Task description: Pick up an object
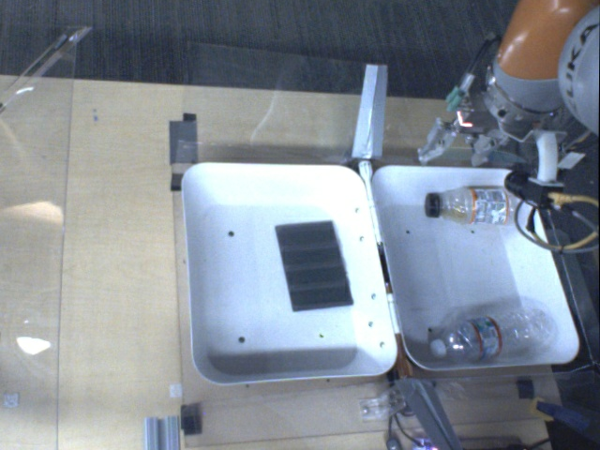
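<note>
One claw [459, 143] above right bin's [553, 279] far rim.

— What do we see of the arm [553, 36]?
— We see a rounded orange band over a grey wrist housing.
— And lower down?
— We make out metallic, spindly gripper [457, 139] parts and black and yellow cables [548, 216] looping below.

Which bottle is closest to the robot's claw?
The bottle with the black cap, at the right bin's far end, just below the gripper. The other bottle lies by the near edge.
</note>
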Action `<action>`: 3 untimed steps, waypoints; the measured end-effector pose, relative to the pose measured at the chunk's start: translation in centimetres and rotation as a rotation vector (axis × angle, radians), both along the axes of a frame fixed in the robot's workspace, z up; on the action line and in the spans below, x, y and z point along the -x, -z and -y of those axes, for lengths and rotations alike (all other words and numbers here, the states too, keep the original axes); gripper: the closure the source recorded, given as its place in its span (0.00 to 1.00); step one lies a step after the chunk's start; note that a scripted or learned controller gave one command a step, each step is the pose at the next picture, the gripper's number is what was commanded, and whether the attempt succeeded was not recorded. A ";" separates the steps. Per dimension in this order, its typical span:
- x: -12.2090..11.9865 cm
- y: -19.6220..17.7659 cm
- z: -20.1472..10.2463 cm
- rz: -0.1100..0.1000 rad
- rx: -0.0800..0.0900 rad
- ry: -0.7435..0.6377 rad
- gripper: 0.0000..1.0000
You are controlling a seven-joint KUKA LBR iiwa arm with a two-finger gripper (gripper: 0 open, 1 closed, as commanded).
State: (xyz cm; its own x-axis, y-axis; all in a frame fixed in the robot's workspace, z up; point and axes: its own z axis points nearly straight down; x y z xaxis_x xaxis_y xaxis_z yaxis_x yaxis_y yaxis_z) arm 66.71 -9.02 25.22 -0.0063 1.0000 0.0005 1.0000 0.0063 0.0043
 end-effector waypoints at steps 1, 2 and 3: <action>-0.4 16.5 0.8 0.004 0.001 -0.088 0.00; -0.4 6.4 -2.3 0.005 0.001 -0.105 0.00; 2.4 16.4 2.5 0.005 0.003 -0.263 0.00</action>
